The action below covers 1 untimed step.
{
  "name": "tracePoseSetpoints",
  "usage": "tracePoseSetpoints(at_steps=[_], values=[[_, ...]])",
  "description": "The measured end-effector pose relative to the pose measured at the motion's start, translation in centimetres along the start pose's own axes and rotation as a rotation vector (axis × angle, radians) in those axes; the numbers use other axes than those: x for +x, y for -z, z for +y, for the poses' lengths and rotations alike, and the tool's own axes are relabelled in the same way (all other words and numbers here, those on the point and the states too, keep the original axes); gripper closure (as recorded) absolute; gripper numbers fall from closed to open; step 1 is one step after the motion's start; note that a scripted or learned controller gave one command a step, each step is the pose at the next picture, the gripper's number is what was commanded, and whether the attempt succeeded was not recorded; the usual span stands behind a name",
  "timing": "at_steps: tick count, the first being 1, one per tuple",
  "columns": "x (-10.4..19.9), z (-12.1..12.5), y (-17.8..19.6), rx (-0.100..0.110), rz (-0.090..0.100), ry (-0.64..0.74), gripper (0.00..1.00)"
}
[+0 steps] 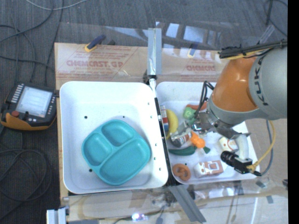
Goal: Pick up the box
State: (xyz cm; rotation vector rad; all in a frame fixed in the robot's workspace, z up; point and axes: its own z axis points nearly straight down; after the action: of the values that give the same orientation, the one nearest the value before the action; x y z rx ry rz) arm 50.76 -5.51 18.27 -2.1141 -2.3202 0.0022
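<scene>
While the gripper [198,124], its state not readable from up here, sits low amid clutter, the box [209,168] lies well apart near the right bin's [254,148] front edge, so it risks snagging the banana [172,120] instead.

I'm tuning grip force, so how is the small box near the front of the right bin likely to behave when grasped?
The box looks like a small carton lying flat, so it probably won't roll. It seems light for its size and may slide on the smooth white bin floor if nudged. Its printed faces look thin, so a hard squeeze could dent it.
</scene>
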Motion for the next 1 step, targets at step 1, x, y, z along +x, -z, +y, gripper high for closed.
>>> tracePoseSetpoints(at_steps=[1], values=[[-3.79, -1.97, -8.84, -0.007, 0.0, -0.021, 0.0]])
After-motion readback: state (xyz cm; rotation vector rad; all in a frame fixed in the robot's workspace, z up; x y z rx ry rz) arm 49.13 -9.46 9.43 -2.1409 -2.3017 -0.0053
